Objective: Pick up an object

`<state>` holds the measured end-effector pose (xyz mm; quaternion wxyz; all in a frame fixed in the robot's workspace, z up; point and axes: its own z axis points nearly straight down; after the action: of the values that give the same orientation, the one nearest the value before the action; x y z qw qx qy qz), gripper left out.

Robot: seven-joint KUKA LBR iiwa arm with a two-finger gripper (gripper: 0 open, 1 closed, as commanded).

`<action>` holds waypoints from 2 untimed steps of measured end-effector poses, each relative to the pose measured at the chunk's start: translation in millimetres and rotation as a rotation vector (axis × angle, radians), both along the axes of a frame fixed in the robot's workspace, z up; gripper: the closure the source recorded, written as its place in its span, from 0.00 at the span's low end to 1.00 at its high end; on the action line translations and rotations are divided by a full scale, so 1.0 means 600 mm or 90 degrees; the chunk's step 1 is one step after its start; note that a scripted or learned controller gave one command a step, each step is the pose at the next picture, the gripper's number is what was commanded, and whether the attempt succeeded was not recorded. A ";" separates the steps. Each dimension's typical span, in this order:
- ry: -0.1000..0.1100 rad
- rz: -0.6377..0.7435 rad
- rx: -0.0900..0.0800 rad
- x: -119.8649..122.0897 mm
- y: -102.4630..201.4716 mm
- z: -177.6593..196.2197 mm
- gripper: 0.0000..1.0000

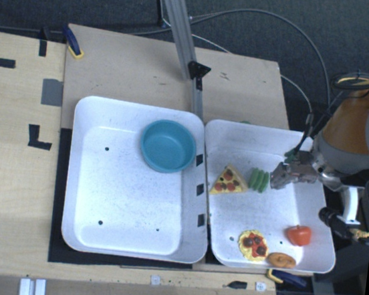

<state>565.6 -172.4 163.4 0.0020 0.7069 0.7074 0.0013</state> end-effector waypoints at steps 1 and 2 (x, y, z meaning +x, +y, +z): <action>0.001 0.000 0.000 -0.007 -0.005 0.073 1.00; 0.001 0.000 0.000 0.002 0.004 0.146 1.00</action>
<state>566.5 -170.1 251.3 0.0014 0.7067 0.7075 0.0010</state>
